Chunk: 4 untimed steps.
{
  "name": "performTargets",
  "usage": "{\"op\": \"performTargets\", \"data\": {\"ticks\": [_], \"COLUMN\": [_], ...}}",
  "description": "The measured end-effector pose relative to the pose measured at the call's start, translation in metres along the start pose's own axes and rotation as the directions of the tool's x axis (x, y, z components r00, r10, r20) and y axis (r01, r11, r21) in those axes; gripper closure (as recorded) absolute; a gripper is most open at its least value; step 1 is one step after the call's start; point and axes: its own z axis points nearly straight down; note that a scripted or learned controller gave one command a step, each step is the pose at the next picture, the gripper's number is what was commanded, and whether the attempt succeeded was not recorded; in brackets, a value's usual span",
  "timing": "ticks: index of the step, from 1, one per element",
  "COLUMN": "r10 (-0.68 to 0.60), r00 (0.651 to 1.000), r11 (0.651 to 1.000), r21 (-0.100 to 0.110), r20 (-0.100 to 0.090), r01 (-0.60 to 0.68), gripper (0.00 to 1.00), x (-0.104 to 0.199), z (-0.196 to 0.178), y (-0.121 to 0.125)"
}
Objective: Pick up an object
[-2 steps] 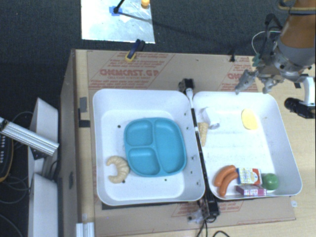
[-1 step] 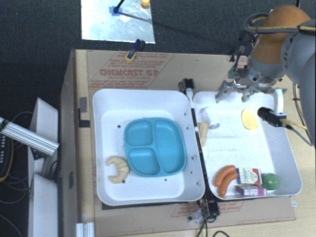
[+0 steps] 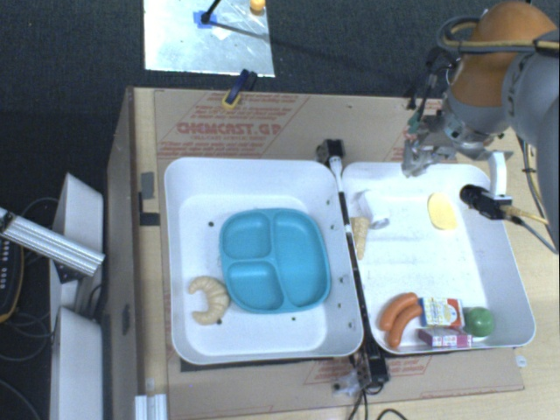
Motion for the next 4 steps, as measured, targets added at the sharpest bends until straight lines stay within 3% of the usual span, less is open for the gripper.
{"op": "performTargets", "data": {"ticks": [3,4], "r10": [-0.006,0.002], "r00": [1.0,1.0], "r11": [1.0,1.0], "r21": [-0.011,0.006], "r20": [0.0,-0.001], "r01": [0.006,-0.002], "gripper": [1.0,1.0], "x": [0.0,0.017], "z": [-0.034,0.023], "y": [0.003,-0.002]}}
